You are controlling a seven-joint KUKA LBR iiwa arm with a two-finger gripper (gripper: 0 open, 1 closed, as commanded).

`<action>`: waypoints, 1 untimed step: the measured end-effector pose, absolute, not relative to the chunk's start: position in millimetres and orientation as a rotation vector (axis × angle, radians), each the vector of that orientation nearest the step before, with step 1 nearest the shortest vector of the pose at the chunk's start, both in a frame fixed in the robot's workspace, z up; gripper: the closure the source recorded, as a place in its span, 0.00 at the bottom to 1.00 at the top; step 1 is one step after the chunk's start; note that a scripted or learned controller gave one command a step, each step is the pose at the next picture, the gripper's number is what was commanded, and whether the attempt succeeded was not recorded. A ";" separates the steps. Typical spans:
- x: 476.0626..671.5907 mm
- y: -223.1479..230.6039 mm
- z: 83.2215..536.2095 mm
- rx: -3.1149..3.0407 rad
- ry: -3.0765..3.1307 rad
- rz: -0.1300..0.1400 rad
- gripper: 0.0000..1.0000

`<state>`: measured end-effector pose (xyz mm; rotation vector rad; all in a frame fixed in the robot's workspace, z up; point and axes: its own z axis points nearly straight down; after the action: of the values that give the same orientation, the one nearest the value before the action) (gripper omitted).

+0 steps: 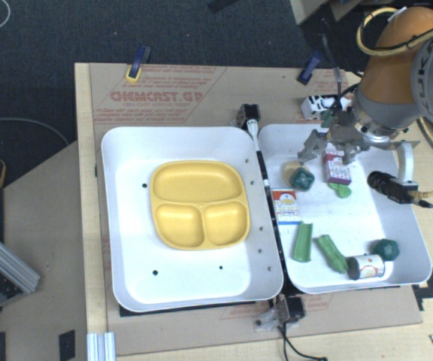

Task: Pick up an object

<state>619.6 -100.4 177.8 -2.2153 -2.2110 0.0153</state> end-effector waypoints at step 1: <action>622.9 -100.4 186.2 -2.221 -2.221 0.001 0.00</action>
<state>622.9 -100.4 186.2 -2.2211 -2.2212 0.0005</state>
